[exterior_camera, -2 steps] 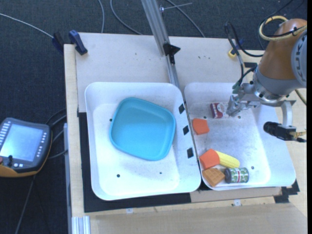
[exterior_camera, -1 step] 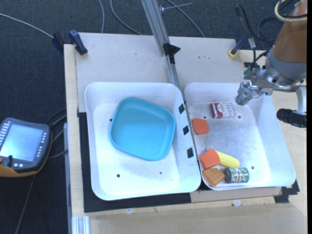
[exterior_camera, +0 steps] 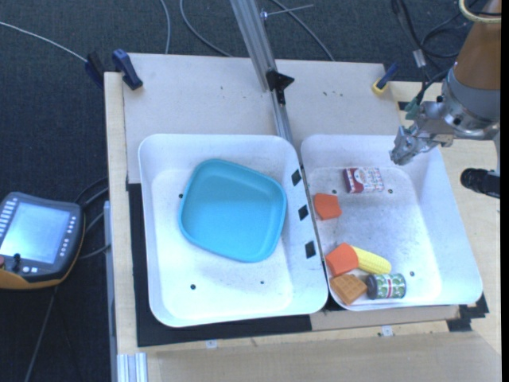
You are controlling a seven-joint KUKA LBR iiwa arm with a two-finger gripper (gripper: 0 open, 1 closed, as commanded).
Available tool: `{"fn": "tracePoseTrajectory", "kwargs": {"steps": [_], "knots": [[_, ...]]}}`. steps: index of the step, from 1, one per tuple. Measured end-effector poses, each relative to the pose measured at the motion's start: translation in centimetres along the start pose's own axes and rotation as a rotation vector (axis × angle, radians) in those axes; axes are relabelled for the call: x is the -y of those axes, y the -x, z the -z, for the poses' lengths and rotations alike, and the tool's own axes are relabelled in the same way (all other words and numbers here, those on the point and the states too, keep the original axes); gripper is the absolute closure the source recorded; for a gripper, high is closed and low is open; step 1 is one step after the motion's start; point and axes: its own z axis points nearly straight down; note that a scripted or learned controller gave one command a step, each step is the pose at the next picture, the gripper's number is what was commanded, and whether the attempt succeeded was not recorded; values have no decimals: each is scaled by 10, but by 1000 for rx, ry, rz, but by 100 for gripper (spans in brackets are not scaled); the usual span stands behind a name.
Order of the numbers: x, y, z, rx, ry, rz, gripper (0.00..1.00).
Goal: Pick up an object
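Small red-and-white printed carton point(exterior_camera: 363, 180) lying flat in the upper part of the right shallow white plastic bin point(exterior_camera: 450, 237), just below and to the left of the grey metal end effector point(exterior_camera: 402, 150); apart from it, no contact visible; end effector poised over the bin's upper right rim, tilted down toward the left, nothing seen between its tips; too small and blurred to tell open from closed.

Orange square block point(exterior_camera: 327, 206) near the bin's left wall, below and left of the carton, well apart from the end effector; further down, a cluster in the bin's lower left corner: a red-orange wedge-shaped block point(exterior_camera: 342, 259), a yellow toy corn cob point(exterior_camera: 371, 259) touching its right side, a tan waffle-like square piece point(exterior_camera: 348, 288) beneath, and a small dark can with a green label point(exterior_camera: 386, 286) lying on its side just beside that piece; whole cluster far from the end effector.

Left shallow white plastic bin point(exterior_camera: 159, 237) holding a light blue rounded-square plastic plate point(exterior_camera: 233, 209), resting flat and turned slightly; both bins side by side on the pale wooden tabletop point(exterior_camera: 199, 94); slanted aluminium rail point(exterior_camera: 250, 22) running down to the seam between the bins; blue clamp point(exterior_camera: 127, 68) at the tabletop's upper left corner; handheld control pendant with a lit screen point(exterior_camera: 36, 237) off to the left on the dark floor.
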Motion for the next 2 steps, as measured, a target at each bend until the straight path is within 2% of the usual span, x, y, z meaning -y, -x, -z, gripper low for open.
{"fn": "tracePoseTrajectory", "kwargs": {"steps": [2], "knots": [[30,-100,4,-2,-2,4,100]]}}
